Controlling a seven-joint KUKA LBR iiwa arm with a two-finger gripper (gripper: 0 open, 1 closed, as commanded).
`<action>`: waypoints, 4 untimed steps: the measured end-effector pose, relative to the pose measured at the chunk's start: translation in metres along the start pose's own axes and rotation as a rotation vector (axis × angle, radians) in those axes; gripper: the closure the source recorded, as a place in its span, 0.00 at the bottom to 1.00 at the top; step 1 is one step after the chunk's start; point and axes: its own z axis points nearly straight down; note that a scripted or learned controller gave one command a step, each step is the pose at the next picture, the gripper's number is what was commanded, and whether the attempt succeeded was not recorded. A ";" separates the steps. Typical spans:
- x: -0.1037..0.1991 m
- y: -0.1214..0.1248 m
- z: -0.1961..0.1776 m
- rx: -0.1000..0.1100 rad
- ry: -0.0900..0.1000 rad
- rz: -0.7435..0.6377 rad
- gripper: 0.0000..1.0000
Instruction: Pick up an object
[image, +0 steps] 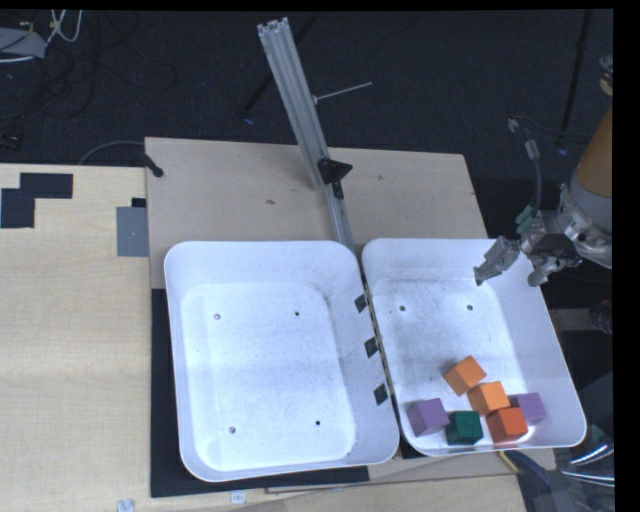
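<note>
Gripper (518, 262) open over right bin (430, 262) far rim, blocks (482, 398) well apart

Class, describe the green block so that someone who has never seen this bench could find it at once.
Start at the right-hand white bin and look to its near edge, where a cluster of small blocks lies. The green block sits at the front of that cluster, between a purple block and a reddish-orange block. It is the only green one.

Grey claw (517, 262), orange-banded arm (598, 160)
</note>
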 end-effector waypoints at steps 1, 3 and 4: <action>0.022 -0.011 0.188 0.009 0.002 -0.002 0.00; 0.017 -0.059 0.181 -0.002 0.001 0.007 1.00; 0.090 -0.056 0.089 -0.006 0.002 -0.009 1.00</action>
